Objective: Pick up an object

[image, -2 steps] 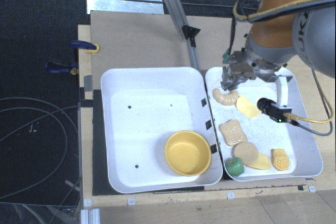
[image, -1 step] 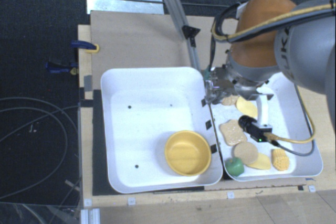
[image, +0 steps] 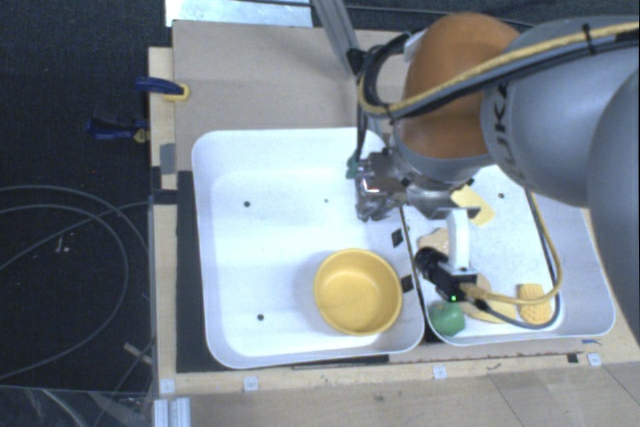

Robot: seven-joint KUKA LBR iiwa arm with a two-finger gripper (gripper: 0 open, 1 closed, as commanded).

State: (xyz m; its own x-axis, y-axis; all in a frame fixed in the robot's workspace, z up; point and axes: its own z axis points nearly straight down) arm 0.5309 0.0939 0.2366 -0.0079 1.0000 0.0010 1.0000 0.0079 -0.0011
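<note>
The gripper (image: 372, 200) hangs over the left bin (image: 230, 215), fingers hard to read, near the yellow bowl (image: 357, 290), probably light, stiff, best pinched at its rim.

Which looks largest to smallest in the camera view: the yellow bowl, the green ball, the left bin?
1. Left bin, by far the largest.
2. Yellow bowl, sitting in that bin's near right corner.
3. Green ball, the smallest, partly hidden by the arm's parts in the right bin.
</note>
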